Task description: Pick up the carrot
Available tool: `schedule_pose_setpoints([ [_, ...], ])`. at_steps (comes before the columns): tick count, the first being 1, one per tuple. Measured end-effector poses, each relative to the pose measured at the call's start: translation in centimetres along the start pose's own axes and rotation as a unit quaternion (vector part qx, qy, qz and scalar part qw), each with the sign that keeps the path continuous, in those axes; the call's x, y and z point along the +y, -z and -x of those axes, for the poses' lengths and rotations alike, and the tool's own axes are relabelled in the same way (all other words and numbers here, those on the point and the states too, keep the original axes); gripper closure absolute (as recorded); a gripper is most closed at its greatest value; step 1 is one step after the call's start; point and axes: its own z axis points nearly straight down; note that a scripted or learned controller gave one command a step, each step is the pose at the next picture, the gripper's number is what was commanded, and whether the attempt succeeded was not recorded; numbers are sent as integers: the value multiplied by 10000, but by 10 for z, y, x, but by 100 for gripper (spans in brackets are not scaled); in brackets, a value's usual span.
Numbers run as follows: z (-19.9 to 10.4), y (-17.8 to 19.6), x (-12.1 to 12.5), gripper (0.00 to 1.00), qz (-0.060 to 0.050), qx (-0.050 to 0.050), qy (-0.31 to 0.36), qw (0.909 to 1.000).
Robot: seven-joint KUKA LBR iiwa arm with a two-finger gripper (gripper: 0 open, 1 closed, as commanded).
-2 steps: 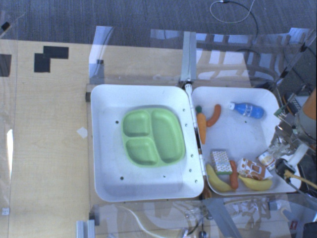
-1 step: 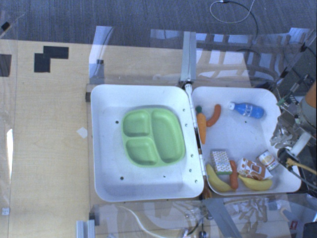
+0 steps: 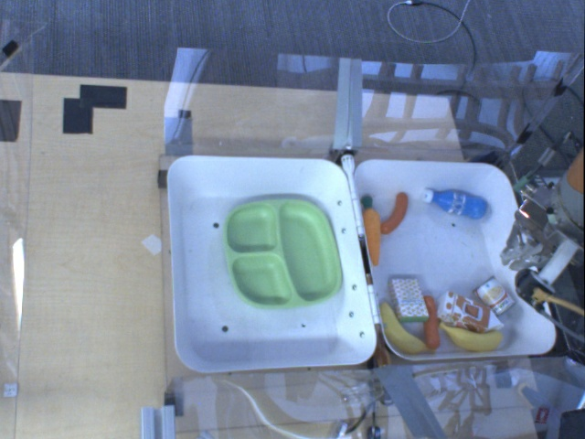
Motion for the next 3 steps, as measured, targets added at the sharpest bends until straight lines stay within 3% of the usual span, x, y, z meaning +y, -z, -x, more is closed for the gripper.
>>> schedule_pose_setpoints([
  [1,-58,-5,-3,100,-8,0,365,9993],
  [2,-20,-112,7,100,-7,3,-523,9986],
  [3,-68,-118,65,100,34,13,1149,9934],
])
